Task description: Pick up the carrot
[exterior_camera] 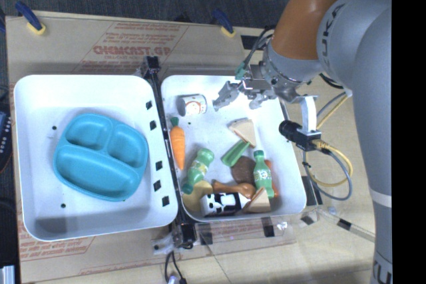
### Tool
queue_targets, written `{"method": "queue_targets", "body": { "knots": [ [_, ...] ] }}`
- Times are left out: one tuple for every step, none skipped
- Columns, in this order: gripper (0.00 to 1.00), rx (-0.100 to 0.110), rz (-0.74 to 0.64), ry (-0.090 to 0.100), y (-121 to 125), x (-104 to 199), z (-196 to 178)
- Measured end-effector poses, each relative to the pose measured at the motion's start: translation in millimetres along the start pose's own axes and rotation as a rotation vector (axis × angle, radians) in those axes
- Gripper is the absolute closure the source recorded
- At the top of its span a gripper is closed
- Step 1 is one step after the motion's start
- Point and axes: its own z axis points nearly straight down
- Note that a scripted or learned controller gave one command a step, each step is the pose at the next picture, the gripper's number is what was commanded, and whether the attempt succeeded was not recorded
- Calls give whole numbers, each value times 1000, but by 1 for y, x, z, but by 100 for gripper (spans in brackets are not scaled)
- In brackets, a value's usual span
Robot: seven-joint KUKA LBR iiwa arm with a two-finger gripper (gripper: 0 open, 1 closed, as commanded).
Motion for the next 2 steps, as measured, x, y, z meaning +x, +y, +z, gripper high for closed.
{"method": "queue_targets", "body": {
  "knots": [
    [0, 9, -46, -3, -18, 25, 121],
    [0, -6, 160, -5, 0, 24, 137]
  ]
}}
